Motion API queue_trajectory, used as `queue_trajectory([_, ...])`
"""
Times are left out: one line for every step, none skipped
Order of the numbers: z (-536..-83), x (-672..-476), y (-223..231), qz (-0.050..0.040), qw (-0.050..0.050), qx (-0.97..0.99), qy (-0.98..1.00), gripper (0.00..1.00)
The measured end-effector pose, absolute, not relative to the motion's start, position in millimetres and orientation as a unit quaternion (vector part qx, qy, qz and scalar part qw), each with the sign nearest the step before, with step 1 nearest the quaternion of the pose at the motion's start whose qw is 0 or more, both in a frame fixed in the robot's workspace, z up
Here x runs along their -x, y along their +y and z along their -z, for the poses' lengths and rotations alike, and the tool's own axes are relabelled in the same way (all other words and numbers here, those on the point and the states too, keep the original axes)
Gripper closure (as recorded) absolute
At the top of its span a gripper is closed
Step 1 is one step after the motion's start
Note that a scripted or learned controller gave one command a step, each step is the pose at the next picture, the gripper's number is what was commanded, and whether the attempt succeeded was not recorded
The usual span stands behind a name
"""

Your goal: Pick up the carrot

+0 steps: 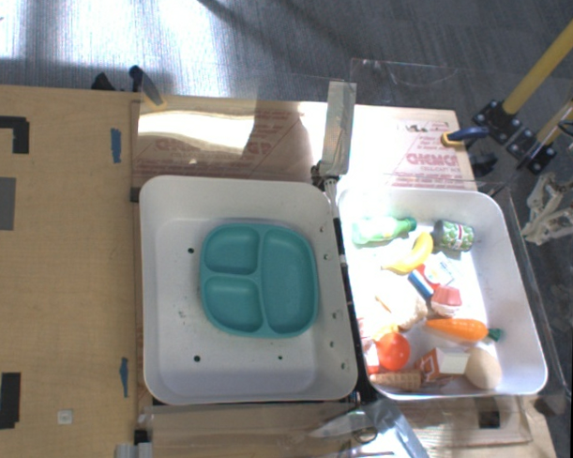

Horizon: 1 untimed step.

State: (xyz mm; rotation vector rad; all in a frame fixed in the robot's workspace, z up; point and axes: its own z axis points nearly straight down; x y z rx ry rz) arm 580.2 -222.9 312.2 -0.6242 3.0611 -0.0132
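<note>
Carrot [457,328] (orange, green tip pointing right): I see it lying flat in the right bin [516,269], just beside the tomato [392,351] and egg [483,369]. The left bin [163,266] holds 1 teal divided plate [259,278]. I judge the pick not yet begun; approach, grasp and lift remain.

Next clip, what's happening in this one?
Nothing is being handled at this moment. The carrot lies untouched in the right bin, near its front right corner, among other toy food: a tomato, a banana, an egg and a small can. The left bin holds a teal divided plate. The pick has not begun.
</note>
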Motion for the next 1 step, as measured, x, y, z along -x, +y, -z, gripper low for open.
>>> queue_trajectory([-347.1, -602.7, -222.3, 0.0027, 0.006, 0.352, 0.936, 1.0])
